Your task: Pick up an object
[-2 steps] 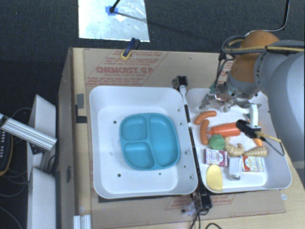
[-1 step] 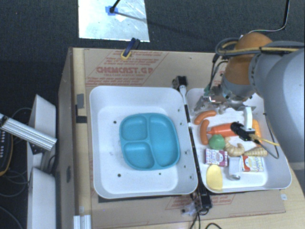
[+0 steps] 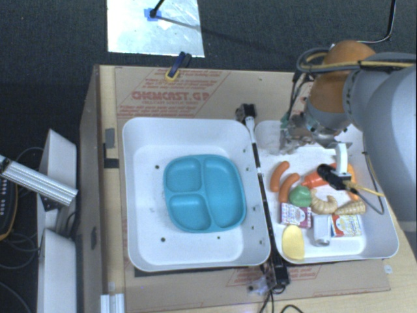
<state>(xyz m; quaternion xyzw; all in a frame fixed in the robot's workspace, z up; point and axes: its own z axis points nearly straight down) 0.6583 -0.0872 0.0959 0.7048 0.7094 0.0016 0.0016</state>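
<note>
Two white bins point(image 3: 140, 175): one blue tray point(image 3: 203, 193), two sausages point(image 3: 279, 173); tool point(image 3: 292, 137) state unclear.

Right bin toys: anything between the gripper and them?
Nothing visible. The gripper sits at the right bin's far end, with bare white floor between it and the nearest toy, the sausage.

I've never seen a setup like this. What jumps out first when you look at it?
Probably the bright blue divided plate, alone in the middle of the left white bin. Next, the jumble of toy food crowding the right bin, with the big grey arm and its orange band reaching over that bin's far end.
</note>
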